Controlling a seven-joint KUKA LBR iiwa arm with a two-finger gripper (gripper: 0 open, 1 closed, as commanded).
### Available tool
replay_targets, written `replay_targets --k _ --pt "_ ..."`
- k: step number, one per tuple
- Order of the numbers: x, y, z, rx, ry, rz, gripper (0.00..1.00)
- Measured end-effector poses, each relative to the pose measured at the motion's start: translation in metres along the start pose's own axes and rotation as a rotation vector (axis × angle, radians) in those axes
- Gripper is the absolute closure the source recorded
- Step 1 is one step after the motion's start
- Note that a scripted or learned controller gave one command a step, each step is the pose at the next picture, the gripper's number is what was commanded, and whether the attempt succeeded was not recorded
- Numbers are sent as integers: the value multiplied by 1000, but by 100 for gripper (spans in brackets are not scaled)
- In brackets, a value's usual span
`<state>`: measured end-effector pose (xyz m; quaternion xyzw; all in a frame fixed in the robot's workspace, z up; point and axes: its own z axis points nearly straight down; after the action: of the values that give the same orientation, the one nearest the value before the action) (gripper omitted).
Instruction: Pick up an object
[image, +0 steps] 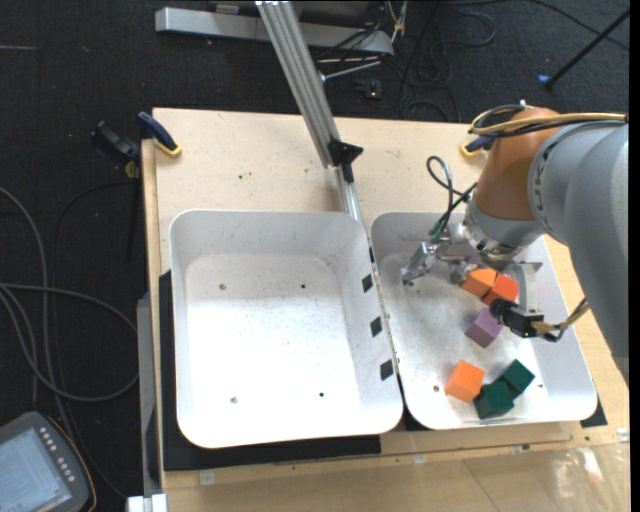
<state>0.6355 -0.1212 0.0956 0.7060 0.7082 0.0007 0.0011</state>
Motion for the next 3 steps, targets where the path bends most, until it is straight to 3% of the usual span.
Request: replay_targets --k 1,3 --pt "0 0 -11 0 0 2 100" --pt "6 0 -99 -4 -1 0 100"
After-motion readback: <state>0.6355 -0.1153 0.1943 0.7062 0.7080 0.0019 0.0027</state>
